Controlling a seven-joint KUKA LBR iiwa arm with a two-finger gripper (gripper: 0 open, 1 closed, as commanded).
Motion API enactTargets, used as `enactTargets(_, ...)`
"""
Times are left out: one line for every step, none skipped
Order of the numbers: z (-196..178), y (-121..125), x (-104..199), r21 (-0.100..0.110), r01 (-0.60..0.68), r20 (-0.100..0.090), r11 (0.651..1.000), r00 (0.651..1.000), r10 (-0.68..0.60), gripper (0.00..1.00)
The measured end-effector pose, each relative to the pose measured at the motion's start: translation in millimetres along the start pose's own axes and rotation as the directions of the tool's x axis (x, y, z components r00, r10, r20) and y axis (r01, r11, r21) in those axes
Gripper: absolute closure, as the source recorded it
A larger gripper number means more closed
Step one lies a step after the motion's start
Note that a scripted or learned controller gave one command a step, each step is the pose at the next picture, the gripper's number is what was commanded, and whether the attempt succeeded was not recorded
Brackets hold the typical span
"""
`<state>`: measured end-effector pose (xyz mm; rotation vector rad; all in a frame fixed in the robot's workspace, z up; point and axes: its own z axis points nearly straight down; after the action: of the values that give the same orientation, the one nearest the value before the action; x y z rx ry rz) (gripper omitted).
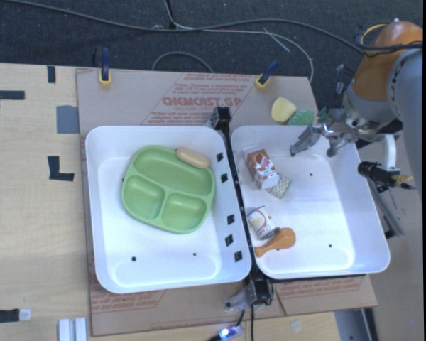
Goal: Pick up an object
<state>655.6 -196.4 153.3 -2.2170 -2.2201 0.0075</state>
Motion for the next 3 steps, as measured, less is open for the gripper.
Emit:
enactTargets(63.4,-7.2,-2.1,0.002,0.000,0.000,1.000,1.000,0.000,0.00)
enactTargets(67.8,-6.6,-2.0,-0.006,0.001,0.003,1.000,1.000,-0.001,0.00)
enactTargets(56.5,-5.6,-1.9,-0.010,0.002,0.005,1.000,1.000,-0.002,1.00)
